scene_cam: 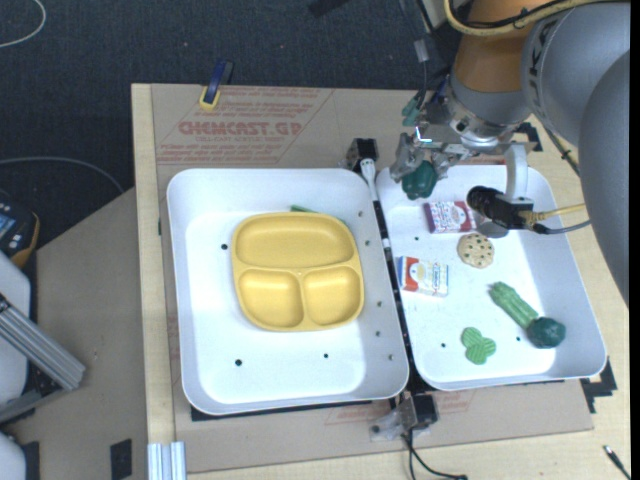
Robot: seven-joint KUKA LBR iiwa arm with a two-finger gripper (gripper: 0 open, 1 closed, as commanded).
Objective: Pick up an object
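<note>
My gripper [420, 171] hangs over the far left corner of the right bin [570, 268]. A small dark green object [419, 181] sits between its fingers, and they are shut on it, just above the bin floor. Below it in the right bin lie a red and white packet [447, 216], a round cookie [476, 251], a blue and red packet [424, 275], a long green toy with a dark round end [522, 313] and a small green piece [478, 345].
The left bin [200, 298] holds a yellow divided plate [297, 269], with a green sliver [303, 209] at its far rim. A black fitting with a yellow cable [495, 209] juts from the wrist over the right bin. The arm's bulk fills the upper right.
</note>
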